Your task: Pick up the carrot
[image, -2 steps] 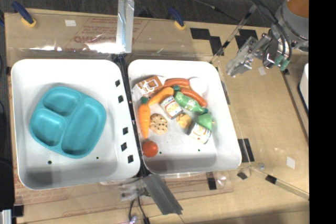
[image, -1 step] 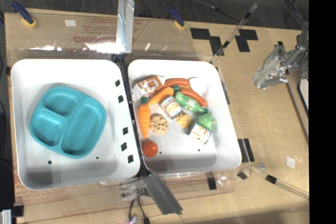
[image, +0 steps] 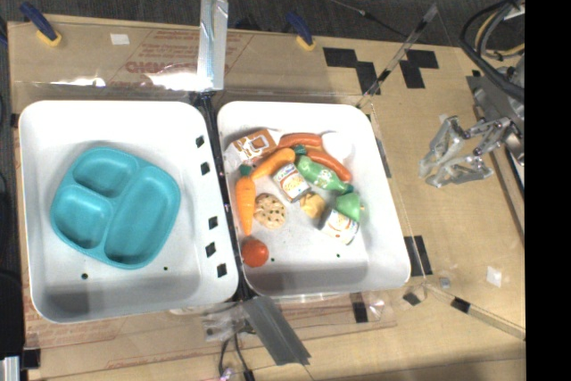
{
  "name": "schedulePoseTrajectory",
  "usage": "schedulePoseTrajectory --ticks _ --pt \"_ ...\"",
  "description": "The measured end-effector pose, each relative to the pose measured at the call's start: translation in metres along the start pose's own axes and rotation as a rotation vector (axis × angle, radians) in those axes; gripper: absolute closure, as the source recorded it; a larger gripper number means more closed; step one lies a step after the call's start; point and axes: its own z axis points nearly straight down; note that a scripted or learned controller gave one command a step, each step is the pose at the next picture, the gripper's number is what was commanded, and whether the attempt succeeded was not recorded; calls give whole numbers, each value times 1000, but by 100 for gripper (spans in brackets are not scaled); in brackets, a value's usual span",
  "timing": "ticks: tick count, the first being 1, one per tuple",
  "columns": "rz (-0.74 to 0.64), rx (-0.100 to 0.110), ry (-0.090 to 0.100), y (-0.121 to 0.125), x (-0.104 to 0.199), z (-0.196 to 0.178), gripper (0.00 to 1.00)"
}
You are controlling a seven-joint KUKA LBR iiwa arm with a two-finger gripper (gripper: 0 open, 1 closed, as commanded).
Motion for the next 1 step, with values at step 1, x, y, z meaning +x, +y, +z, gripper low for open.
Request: schedulePoseTrajectory --ticks 1 --pt "-322 -3 1 -6 -13 61 100"
